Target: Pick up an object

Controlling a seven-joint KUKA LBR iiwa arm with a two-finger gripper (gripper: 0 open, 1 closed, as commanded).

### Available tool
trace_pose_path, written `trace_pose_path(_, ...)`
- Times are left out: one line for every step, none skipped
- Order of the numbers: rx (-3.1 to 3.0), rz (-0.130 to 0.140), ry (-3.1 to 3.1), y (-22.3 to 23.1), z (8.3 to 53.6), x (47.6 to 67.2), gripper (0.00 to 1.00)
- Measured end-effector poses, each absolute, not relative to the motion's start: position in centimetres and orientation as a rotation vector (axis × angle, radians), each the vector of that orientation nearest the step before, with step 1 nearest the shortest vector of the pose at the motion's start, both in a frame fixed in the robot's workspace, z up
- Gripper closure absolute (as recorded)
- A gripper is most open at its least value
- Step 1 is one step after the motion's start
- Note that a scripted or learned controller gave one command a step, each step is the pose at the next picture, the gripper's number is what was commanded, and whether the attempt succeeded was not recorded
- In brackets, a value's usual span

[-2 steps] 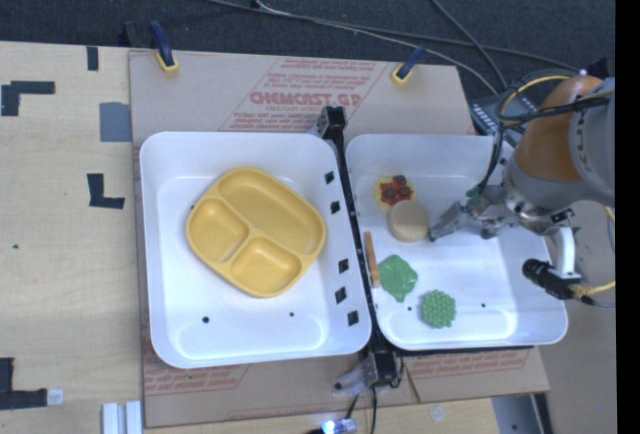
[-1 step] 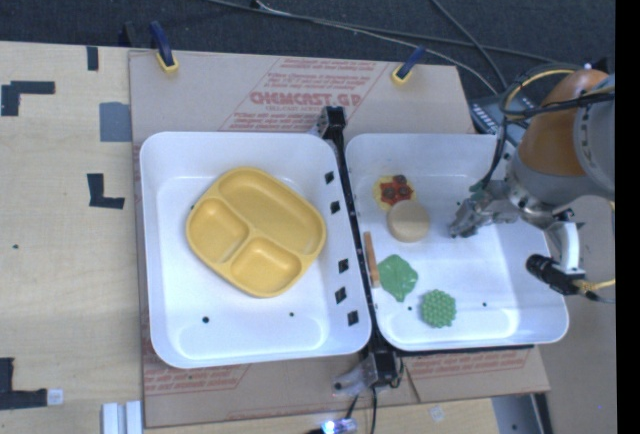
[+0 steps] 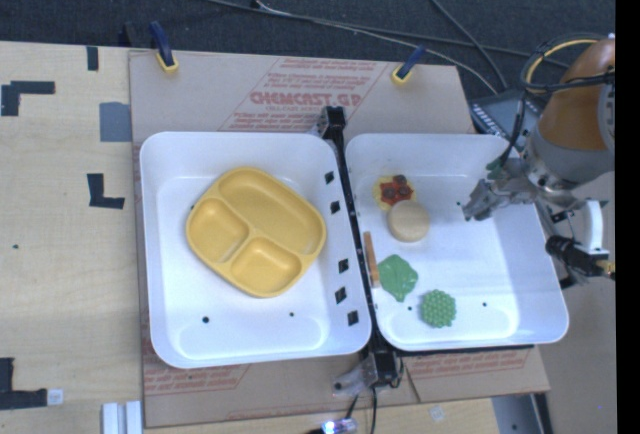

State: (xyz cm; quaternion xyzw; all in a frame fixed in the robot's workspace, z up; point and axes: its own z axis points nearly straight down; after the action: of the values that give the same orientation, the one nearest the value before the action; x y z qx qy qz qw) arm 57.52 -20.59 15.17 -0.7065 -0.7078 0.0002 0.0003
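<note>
Camera view
Arm: it is reaching in from the right, and the gripper [image 3: 478,204] is hanging over the right bin [image 3: 520,267], near the bin's right side.
Fingers: they are too small and dark for me to tell if they are open or closed, and nothing is showing between them.
Nearest thing: the round tan ball [image 3: 408,221] is sitting to the left of the gripper, in the middle of the right bin, a little lower in the picture.
Other things: a red and yellow toy [image 3: 395,190] is lying just above the ball, a green leafy piece [image 3: 397,276] and a green bumpy ball [image 3: 437,308] are lying lower down, farther off.
Left bin: the left bin [image 3: 170,222] is holding a yellow tray [image 3: 256,230], well apart from the gripper.
Coming move: I am guessing the gripper needs to go left, toward the tan ball.
</note>
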Motion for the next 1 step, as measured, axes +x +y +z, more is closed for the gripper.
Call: trace_pose_path(-2.22, 0.001, -2.224, -20.61, 20.18, 57.66, 1.0)
